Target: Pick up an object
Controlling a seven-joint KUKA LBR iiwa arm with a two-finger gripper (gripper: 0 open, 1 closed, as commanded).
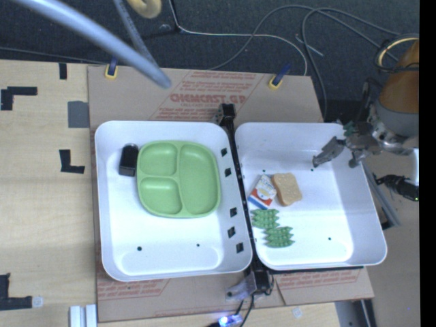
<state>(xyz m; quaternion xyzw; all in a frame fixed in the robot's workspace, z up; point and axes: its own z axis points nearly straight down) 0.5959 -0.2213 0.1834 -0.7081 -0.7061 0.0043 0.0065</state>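
Observation:
In the right bin [340, 251] lie a tan slice of bread [287, 189], a small white, red and blue packet [262, 191] touching its left side, and two green pea pods [271, 227] below them. My gripper [336, 159] hangs over the bin's upper right part, up and to the right of the bread and apart from it. It is open, with nothing between its fingers. The left bin [163, 261] holds a green divided plate [180, 178] and a small black block [128, 160] at the plate's left edge.
A black divider with clips [234, 182] runs between the bins. Cables [286, 26] trail across the dark floor behind the bench. A grey pole [88, 29] crosses the upper left. The arm's wrist [398, 107] stands over the right bin's right rim.

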